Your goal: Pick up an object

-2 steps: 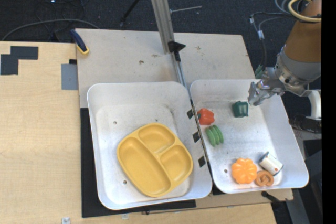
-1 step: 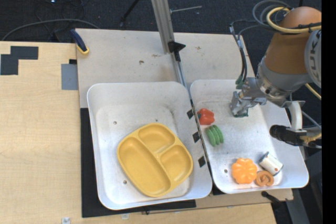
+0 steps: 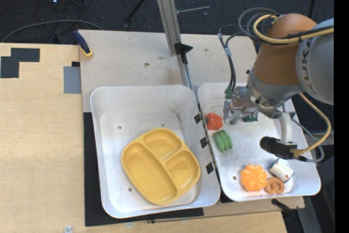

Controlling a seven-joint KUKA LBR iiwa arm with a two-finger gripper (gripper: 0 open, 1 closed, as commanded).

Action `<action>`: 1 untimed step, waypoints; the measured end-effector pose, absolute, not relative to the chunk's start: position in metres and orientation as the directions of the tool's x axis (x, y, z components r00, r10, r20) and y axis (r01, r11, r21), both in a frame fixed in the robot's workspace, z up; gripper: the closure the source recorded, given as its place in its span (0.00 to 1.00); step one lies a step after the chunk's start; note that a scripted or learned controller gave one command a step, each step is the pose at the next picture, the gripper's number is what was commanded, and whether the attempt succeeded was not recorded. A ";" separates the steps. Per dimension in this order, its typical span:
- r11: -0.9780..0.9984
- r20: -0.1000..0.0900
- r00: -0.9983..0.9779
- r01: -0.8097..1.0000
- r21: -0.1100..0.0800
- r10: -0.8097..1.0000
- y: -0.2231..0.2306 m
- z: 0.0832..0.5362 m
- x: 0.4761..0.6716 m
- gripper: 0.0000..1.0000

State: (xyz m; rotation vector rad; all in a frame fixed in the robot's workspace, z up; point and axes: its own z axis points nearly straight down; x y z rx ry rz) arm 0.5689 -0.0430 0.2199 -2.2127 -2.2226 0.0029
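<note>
**Grey arm low over right bin, red toy just beside hand**

Grey-and-orange arm reaching in from the right, hand hanging low over the upper part of the right bin. Cannot tell whether clenched or released; nothing visibly grasped. Red toy just left of the hand, against the bin's left wall, green toy right below it. Orange pumpkin, small brown ring and white piece clustered near the front edge. Yellow divided tray lying in the left bin on the tabletop.
</note>
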 end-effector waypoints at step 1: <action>0.004 0.003 -0.004 1.000 -0.004 1.000 -0.001 0.226 0.557 1.00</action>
